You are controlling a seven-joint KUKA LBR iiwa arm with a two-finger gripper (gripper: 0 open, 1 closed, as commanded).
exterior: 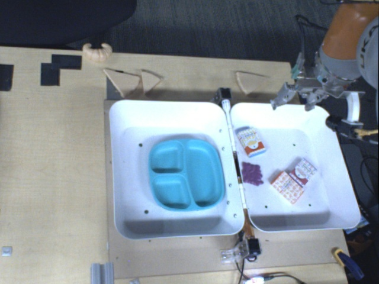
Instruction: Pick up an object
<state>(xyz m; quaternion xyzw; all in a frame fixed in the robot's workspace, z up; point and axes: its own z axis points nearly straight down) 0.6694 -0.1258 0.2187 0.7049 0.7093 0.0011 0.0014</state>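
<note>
Right white plastic bin (337, 158): red-and-white checked carton (288, 186) at 5 o'clock, small white-and-red box (305, 170) touching it, purple grape cluster (252, 173), white-and-orange packet (250, 141) at 10. Left white bin (127, 158): blue three-compartment plastic tray (185, 173). Claw (294, 100) at the right bin's 12 o'clock rim, fingers apart, empty.

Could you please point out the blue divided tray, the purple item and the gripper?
blue divided tray (187, 173): camera view, central divider.
purple item (251, 173): camera view, its middle.
gripper (294, 97): camera view, between its fingertips.

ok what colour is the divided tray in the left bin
Light blue, a plain turquoise shade: the divided tray lies in the left bin, seen clearly in the camera view.
</note>
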